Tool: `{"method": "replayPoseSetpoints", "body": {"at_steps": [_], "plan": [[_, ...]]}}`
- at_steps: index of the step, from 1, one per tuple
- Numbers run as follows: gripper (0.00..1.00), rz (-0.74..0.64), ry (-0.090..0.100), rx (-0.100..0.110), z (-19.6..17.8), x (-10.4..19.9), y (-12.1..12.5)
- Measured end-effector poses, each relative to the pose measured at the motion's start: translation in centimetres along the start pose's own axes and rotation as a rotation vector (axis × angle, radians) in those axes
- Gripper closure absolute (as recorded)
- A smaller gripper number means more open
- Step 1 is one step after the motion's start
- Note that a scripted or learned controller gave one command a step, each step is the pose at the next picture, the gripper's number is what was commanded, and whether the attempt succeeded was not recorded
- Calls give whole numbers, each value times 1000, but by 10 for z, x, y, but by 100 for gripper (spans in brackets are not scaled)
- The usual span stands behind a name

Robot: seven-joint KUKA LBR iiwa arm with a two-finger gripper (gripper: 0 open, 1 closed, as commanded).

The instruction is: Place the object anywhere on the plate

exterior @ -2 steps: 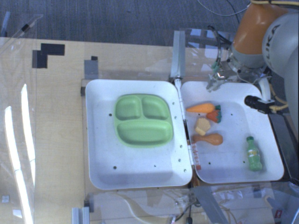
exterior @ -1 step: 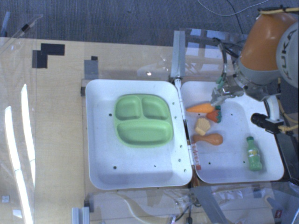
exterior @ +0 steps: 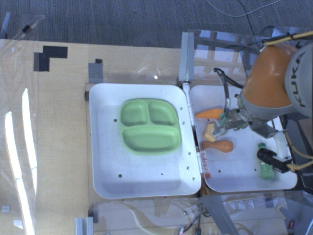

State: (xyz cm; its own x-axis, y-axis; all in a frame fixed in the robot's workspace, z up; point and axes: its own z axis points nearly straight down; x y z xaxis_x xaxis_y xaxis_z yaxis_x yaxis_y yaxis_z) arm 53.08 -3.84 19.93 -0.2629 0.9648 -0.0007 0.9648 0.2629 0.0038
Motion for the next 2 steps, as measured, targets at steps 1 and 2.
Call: {"method": "replayPoseSetpoints", "body": {"at_steps": [1, 2], "plan": [[100, -22, -1, -3, -29, -22, 14], [100, -309, 0, -2, -1, 35, 37]]}}
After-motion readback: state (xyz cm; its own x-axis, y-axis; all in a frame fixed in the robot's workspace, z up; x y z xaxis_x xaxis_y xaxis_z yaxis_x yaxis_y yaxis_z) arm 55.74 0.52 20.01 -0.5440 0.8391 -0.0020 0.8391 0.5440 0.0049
